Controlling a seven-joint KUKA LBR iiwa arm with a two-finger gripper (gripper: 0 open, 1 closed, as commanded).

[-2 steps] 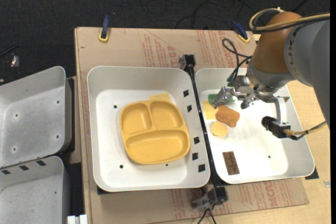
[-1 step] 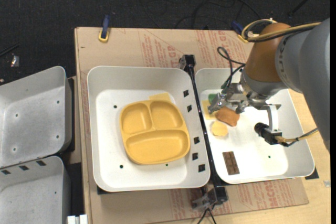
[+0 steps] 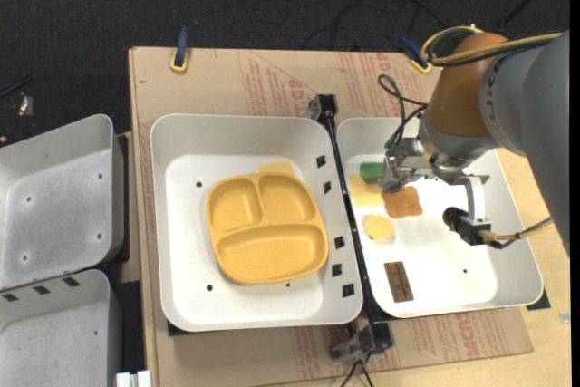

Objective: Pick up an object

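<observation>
in the right-hand shallow white bin (image 3: 507, 285) the fingers (image 3: 399, 179) hang just over a flat orange-brown piece (image 3: 404, 203) beside a green block (image 3: 371, 169), so the reach-and-grasp step seems in hand; whether they are open i cannot tell, and next comes closing and lifting.

yellow divided tray (image 3: 268, 228): smooth plastic, slight sheen | white bins (image 3: 181, 285): smooth matt plastic | table (image 3: 245, 77): matt printed cardboard | arm (image 3: 535, 95): smooth grey casing, glossy orange band
</observation>
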